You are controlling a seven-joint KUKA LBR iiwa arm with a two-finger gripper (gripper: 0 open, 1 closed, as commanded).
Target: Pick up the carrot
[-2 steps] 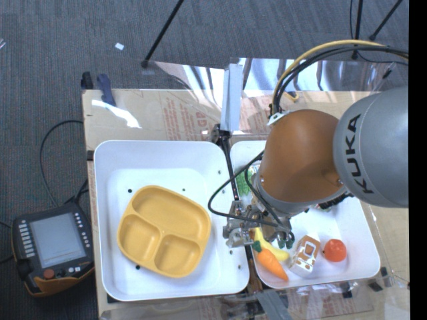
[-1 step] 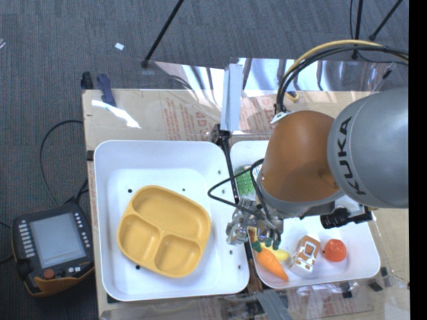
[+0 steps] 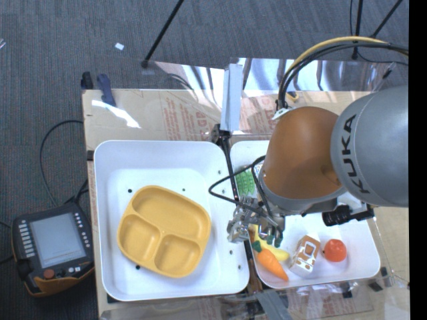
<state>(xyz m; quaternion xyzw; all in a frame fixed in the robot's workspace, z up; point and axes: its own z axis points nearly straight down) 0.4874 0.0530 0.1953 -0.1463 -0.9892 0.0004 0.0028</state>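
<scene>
The end effector (image 3: 257,231) hangs low over the inner edge of the right bin (image 3: 371,267); whether it is spread or pressed together cannot be told. The carrot (image 3: 272,263) lies just below it, beside a yellow toy (image 3: 278,253). A yellow plate (image 3: 164,230) sits in the left bin (image 3: 110,159).

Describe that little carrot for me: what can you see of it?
The carrot is a small orange toy, plastic by its look, with a green top. It lies flat in the right bin, tip toward the front rim, green end up by a yellow piece. The gripper hangs just above its green end.
</scene>
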